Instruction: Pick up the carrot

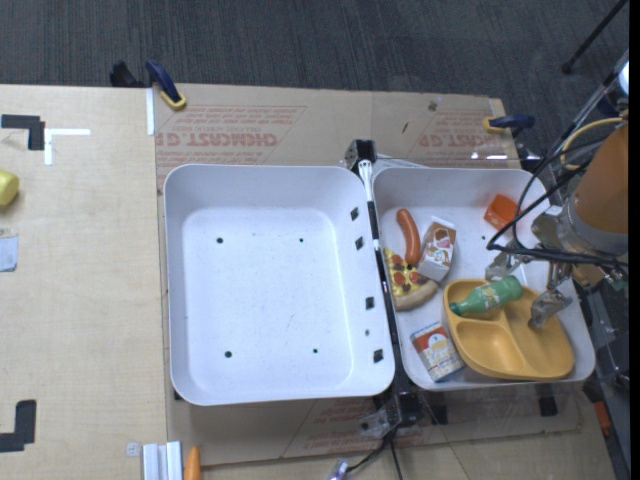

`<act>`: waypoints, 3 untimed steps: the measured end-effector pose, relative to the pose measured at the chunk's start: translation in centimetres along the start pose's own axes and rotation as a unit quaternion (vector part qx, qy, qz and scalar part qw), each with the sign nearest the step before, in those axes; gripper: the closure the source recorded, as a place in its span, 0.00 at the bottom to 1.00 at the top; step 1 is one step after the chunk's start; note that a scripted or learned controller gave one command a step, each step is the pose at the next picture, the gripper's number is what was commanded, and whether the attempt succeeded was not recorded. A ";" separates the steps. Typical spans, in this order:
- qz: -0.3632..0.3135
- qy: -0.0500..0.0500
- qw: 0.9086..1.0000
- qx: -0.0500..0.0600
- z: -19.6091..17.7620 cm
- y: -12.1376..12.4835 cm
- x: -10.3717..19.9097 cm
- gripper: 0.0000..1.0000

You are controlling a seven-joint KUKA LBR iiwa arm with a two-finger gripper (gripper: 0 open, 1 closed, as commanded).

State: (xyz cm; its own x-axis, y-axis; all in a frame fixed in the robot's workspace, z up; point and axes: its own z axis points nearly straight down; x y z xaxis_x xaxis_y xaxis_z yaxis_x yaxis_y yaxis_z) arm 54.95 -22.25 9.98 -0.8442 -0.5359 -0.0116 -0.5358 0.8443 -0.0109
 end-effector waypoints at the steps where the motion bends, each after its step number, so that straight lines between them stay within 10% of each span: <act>1: -0.002 -0.004 1.000 0.003 -1.1 -0.1 -0.5 1.00; 2: -0.002 -0.004 1.000 0.003 -1.1 -0.1 -0.5 0.00; 3: -0.014 0.001 1.000 -0.001 0.3 -1.2 -1.9 0.00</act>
State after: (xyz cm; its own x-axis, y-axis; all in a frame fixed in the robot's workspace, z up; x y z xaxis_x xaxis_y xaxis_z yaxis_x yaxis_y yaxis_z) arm 57.24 -22.22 9.73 -0.8290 -0.5591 -0.0085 -0.5591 0.8291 -0.0091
